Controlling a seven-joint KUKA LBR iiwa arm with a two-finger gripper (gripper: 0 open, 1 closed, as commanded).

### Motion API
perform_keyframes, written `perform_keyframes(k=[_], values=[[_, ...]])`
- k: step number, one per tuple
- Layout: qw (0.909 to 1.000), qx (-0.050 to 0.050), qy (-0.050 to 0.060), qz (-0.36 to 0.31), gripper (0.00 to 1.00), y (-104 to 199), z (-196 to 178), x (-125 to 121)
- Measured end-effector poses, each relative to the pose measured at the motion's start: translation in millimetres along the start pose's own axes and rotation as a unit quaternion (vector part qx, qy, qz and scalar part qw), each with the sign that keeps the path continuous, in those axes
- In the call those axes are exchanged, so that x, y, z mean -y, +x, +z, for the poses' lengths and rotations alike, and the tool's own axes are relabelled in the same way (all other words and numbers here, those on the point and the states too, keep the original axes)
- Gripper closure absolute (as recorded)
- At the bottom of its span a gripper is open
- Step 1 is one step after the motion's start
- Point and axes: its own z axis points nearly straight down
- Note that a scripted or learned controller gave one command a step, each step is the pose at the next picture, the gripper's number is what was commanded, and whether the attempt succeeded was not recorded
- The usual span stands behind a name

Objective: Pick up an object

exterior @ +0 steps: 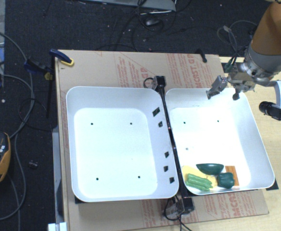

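My gripper (225, 91) hangs over the far edge of the right bin (217, 129), its two fingers spread apart and nothing between them. The objects lie bunched in that bin's near corner, well away from the gripper: a dark green bowl-shaped piece (210, 168), a green ridged piece (198, 182), a small teal block (225, 180), a yellow flat piece (190, 171) and an orange flat piece (231, 170) partly under the others.
The left bin (114, 143) sits beside the right one, with a black divider strip (167, 129) between them. Both rest on a cardboard sheet (131, 66). Cables and a blue clamp (58, 59) lie beyond the bench's far left.
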Motion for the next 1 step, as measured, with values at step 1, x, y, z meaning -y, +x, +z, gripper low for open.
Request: perform_keyframes(k=[1], values=[[1.0000, 0.000, -0.003, 0.000, 0.00, 0.2, -3.4, -1.2]])
